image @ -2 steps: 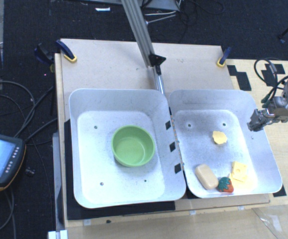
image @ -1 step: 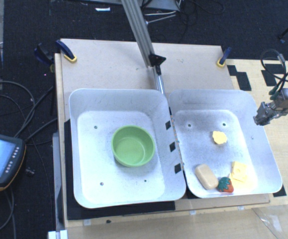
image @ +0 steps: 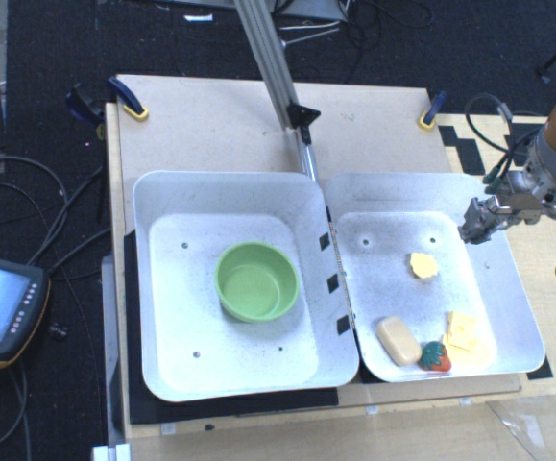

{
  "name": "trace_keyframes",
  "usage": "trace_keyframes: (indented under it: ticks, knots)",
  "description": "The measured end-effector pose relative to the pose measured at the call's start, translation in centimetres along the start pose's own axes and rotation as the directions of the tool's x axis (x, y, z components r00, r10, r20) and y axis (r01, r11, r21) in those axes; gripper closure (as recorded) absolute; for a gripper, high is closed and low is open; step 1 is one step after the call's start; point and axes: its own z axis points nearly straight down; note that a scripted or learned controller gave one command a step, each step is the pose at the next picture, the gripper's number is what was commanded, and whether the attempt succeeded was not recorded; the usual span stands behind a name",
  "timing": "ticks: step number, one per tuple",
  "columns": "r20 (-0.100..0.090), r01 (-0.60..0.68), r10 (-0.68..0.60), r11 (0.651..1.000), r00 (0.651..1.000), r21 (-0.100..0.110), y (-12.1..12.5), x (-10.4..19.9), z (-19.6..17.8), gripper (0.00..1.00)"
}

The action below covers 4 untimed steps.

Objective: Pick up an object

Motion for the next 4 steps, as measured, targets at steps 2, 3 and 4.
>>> trace_keyframes:
  ticks: [2, 3, 4]
  knots:
    - [0.0, 0.0, 0.0, 1.0, 1.0, 0.0, -0.2, 10.4, 1.0, 1.0]
    - [0.0, 0.002, -0.002, 1.0, 1.0, 0.001, 0.6, 16.3, 2.2, 1.0]
    - [0.0, 0.001, -0.001, 1.0, 1.0, 0.001, 0.1, 21.2, 3.3, 1.0]
